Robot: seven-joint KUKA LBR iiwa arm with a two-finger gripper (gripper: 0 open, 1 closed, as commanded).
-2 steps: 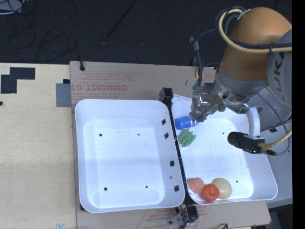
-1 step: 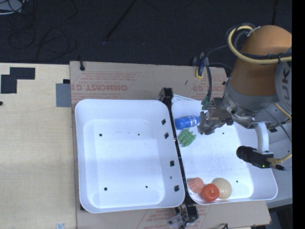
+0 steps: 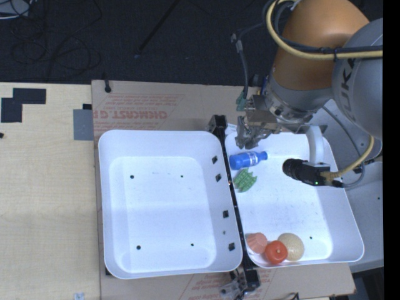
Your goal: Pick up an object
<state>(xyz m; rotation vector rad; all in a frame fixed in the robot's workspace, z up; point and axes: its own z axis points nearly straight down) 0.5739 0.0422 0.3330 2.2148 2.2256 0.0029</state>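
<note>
Hovering at the far left corner of the shallow white right-hand bin [image 3: 299,212], my gripper [image 3: 247,140] hangs just beyond the small blue plastic bottle [image 3: 246,160], which lies on its side on the bin floor. From this slanted view I cannot tell whether my grip is parted or closed, nor whether it touches the bottle. The bottle rests close to the bin's left wall, cap end pointing away from that wall. Just on the near side of the bottle lies a crumpled green leafy piece [image 3: 245,181], also tight against that wall. Right of the bottle and the green piece, bare white floor stretches toward the bin's right rim. Well apart from the bottle, in the near left corner, three things crowd together: a pale pink lump [image 3: 255,240], a red ball [image 3: 275,252] and a beige ball [image 3: 292,245], pressed to the near rim. Left of the bottle, past the two touching rims, sits the shallow white left-hand bin [image 3: 162,205].
</note>
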